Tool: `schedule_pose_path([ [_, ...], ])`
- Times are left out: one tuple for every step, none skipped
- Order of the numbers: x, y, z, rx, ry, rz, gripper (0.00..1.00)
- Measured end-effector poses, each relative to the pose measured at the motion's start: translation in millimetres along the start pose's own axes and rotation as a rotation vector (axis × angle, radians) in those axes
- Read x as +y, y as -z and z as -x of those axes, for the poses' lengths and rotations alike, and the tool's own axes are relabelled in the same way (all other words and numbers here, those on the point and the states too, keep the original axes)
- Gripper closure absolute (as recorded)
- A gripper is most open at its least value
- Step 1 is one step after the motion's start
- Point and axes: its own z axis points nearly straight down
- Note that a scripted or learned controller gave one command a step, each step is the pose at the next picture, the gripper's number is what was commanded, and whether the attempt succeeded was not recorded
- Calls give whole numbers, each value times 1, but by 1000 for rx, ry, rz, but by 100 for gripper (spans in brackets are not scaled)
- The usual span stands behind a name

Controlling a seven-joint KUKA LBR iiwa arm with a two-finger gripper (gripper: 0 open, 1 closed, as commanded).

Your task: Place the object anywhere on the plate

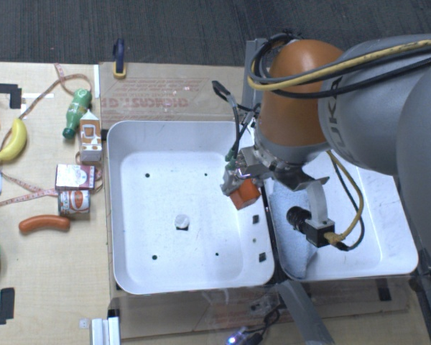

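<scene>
Camera view: gripper (238, 184) at left bin (129, 214) right edge, seemingly clamped on orange block (246, 195). No plate identifiable; placement pending.

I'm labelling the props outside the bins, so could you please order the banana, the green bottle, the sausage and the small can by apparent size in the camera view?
Largest to smallest:
1. banana
2. sausage and green bottle, too alike to rank
3. small can
</scene>
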Motion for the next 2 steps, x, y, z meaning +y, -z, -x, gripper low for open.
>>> schedule_pose_path([
  [-2,147,63,0,28,1,100],
  [-58,131,82,1,40,0,100],
])
